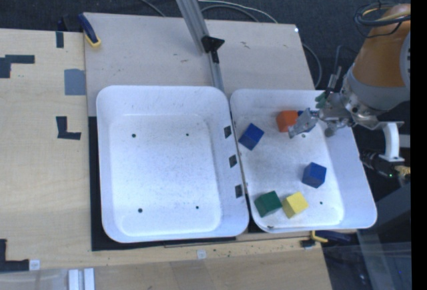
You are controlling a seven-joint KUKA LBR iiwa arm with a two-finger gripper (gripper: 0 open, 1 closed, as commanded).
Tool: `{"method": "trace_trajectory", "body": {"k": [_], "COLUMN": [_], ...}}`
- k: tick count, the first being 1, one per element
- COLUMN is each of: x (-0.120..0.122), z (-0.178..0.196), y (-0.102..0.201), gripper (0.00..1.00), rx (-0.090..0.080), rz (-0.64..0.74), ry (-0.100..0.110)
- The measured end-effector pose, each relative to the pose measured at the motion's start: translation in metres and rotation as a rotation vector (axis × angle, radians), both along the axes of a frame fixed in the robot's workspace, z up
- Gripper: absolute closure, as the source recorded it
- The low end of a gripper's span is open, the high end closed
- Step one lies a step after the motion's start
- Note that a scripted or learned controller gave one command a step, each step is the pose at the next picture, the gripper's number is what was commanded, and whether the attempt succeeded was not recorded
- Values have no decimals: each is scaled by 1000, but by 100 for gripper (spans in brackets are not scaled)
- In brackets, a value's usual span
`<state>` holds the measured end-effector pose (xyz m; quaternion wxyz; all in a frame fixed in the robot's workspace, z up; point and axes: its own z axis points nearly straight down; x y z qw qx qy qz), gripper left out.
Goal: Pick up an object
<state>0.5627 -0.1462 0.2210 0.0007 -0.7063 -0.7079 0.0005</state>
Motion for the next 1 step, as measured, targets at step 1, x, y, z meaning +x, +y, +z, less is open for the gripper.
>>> {"method": "trace_trajectory", "body": {"k": [1], "x": [-38], "z": [-55], "y": [-23], "gripper": [0], "rx": [1], "rz": [-4], "ry": [7]}}
